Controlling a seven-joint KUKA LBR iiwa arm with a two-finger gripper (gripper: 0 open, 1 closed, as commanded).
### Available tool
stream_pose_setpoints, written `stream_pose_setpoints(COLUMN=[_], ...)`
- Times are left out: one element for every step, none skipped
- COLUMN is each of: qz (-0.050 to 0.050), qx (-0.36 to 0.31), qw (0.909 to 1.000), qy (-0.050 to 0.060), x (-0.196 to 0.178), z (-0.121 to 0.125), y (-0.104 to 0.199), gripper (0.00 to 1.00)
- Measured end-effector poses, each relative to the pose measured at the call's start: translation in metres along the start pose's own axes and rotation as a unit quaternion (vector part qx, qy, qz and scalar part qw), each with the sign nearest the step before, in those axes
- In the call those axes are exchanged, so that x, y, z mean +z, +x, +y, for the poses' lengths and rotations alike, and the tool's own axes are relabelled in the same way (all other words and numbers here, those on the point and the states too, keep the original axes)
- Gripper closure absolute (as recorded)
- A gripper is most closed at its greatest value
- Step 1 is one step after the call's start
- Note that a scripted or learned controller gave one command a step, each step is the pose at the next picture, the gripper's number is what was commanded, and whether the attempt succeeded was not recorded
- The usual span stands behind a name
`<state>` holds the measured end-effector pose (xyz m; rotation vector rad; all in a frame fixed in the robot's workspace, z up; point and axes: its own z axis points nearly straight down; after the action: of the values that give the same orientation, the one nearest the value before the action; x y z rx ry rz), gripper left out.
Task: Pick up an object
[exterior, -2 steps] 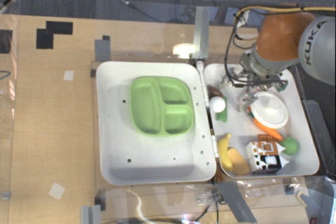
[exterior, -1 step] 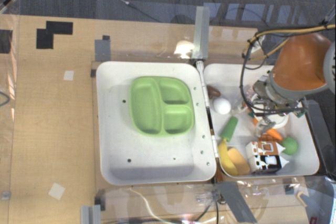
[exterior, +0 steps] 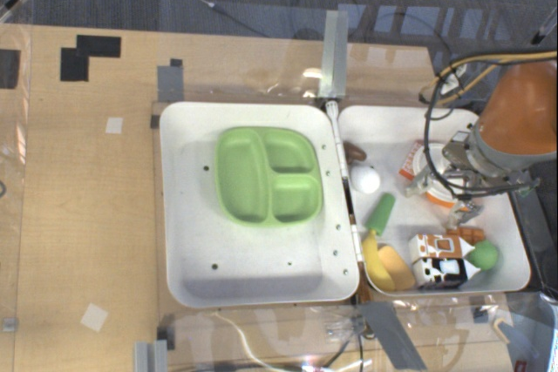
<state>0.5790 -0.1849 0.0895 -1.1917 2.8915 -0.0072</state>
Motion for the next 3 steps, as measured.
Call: stream_pose_setpoints(qz=[0.000, 0.001, -0.002], qx=[0.023, -0.058, -0.021], qw=[0.9997, 0.9983, 0.9998], qy=[0.001, 0.001, 0.003], x=[-0.001, 0.000, -0.002], z=[0.029, -0.007, 0.063], y=[-0.032, -0.026, -0.032], gripper=[0.00, 0.00, 0.00])
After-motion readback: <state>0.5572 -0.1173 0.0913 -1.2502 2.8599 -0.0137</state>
